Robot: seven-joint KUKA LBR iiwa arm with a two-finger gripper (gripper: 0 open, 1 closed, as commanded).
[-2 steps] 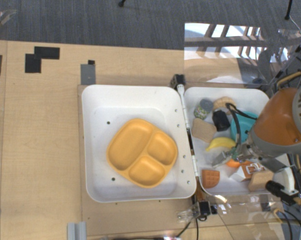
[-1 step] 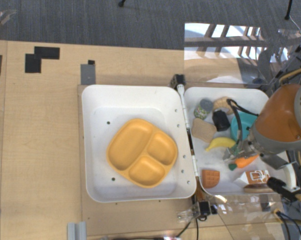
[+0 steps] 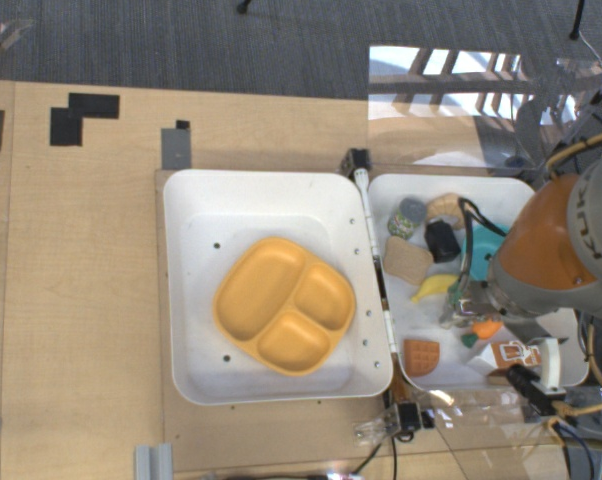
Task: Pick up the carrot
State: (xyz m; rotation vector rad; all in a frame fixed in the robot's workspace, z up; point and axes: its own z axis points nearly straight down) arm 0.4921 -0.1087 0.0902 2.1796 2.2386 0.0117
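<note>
The carrot [image 3: 487, 328], a small orange piece with a green end, lies in the right bin [image 3: 381, 193] near its front right. My gripper [image 3: 460, 309] hangs low over the bin floor just left of and above the carrot, close to its green tip. The wrist and orange band [image 3: 547, 243] cover the bin's right part. From here nothing can be seen between the gripper's tips.
The right bin also holds a yellow banana [image 3: 433, 288], a tan bread slice [image 3: 409, 261], a black item [image 3: 442, 240], a teal item [image 3: 484, 242], a grey-blue ball [image 3: 409, 218], a brown-orange wedge [image 3: 421, 355] and a small carton [image 3: 512, 353]. The left bin [image 3: 196, 278] holds a yellow divided plate [image 3: 249, 298].
</note>
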